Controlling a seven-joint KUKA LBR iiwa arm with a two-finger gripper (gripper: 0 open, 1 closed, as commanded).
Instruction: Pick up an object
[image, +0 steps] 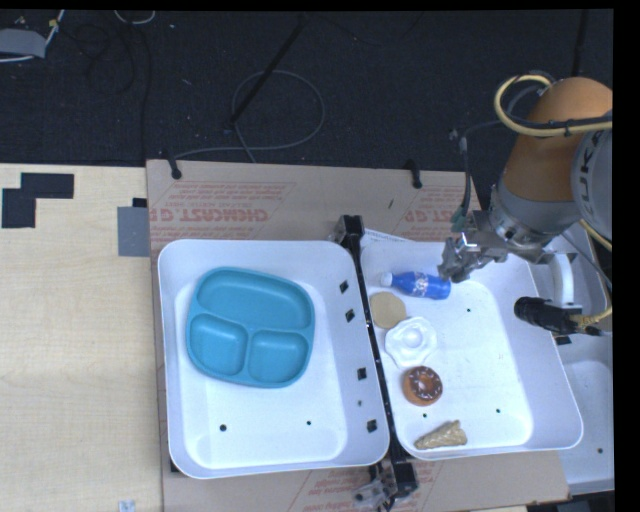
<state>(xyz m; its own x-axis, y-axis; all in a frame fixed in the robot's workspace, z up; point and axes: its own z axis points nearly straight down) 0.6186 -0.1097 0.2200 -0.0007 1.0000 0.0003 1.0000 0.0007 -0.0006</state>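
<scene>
The pincer (462, 262) hovers at the cap end of a small blue bottle (420, 286) lying near the far wall of the right bin (520, 400). Whether it grips anything cannot be told, and the bottle lies unlifted, so the pick is not yet done.

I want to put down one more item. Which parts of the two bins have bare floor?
Right bin: bare floor right of the donut and the cone. Its left column is crowded: blue bottle at the tool, cookie, fried egg. Left bin: bare strip below the blue tray.
</scene>
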